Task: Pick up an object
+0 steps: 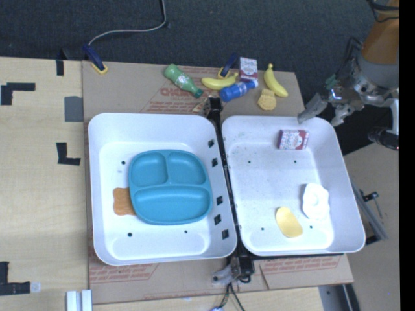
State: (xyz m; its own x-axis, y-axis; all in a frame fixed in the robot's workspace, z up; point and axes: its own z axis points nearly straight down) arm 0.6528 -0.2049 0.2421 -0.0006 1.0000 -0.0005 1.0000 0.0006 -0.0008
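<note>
Blue plate in left bin; jaws spread, hovering beside right bin

The two shallow white plastic bins look smooth and faintly glossy. The blue compartmented plastic plate has a satin sheen. Beneath them lies matt brown cardboard, and to the left a pale wood-grain surface.

The arm enters at the upper right as a rounded orange band over a pale grey wrist section; dark thin cables loop along its left side and above the orange; below the grey sits a metallic, silver-grey gripper assembly with small dark fittings and a speck of green; two slim grey fingers project from it.
</note>
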